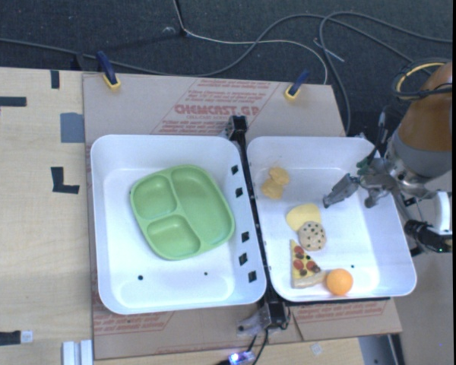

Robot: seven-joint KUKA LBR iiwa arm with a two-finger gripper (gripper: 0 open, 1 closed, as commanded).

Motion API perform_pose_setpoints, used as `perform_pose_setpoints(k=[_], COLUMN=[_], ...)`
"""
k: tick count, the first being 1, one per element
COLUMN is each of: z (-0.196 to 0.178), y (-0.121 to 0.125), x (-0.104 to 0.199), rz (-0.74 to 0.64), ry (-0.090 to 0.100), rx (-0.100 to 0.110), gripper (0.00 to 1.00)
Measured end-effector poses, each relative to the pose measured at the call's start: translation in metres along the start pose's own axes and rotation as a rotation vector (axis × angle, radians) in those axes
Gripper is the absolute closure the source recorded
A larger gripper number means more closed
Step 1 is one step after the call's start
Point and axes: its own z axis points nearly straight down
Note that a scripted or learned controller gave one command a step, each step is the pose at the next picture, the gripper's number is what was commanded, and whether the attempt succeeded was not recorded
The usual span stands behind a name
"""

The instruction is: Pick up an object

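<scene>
The right bin (380, 234) holds several toy foods: a pale yellow piece (274, 182) at its upper left, a yellow wedge (301, 216), a chocolate-chip cookie (312, 236), a pizza slice (303, 265) and an orange ball (339, 281) near the front. My gripper (354, 195) hangs over the right part of this bin, to the right of the yellow wedge. It is open, with one finger (337, 193) stretched left and nothing between the two.
A green divided plate (183, 211) lies in the left bin (110, 226). The bins' shared wall (248, 211) runs down the middle. Cables (289, 29) trail across the dark floor behind the bench.
</scene>
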Motion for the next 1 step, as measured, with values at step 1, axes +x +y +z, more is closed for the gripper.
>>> perform_pose_setpoints(k=[1], z=[-0.0073], y=[0.0032], x=[0.0003], rz=[-0.004], ry=[-0.003], rx=[-0.013], gripper=[0.00])
